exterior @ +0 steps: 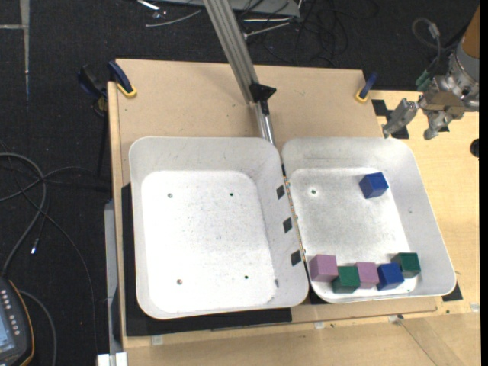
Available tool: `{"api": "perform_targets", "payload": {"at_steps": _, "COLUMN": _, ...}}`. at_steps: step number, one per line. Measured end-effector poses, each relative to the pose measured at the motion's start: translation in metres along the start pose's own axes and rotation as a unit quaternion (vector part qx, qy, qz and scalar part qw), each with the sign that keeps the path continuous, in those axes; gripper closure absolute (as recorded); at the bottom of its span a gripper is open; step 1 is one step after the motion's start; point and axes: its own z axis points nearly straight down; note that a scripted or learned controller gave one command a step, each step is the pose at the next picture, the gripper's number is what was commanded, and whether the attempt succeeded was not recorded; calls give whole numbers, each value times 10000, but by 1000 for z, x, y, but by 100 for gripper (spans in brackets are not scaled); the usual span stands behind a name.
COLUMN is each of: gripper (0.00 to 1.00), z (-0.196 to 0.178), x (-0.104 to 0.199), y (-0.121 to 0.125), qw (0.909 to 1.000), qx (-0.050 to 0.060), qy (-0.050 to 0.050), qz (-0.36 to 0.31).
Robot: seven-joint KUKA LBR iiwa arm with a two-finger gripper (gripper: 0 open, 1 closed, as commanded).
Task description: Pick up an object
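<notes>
- A lone blue cube [374, 184] sits in the right bin [427, 204], toward its far right.
- Five cubes line the bin's near edge: purple [324, 266], green [347, 277], pink [367, 274], blue [390, 275], green [408, 263].
- The gripper [416, 122] hovers beyond the bin's far right corner, fingers spread, holding nothing.

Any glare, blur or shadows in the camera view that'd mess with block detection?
Camera view: lighting is even, with no hard glare on the right white bin; the lone blue cube is sharp and casts only a faint shadow; the row of purple, green and blue cubes along the near rim reads clearly; the two-finger gripper near the right edge looks slightly soft.
</notes>
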Motion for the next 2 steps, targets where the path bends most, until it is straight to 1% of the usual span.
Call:
{"api": "perform_targets", "payload": {"at_steps": 1, "gripper": 0, "z": 0, "x": 0, "y": 0, "qw": 10000, "qx": 0, "qy": 0, "qz": 1}}
{"api": "perform_targets", "payload": {"at_steps": 2, "gripper": 0, "z": 156, "x": -2, "y": -4, "qw": 10000, "qx": 32, "qy": 13, "qz": 14}}
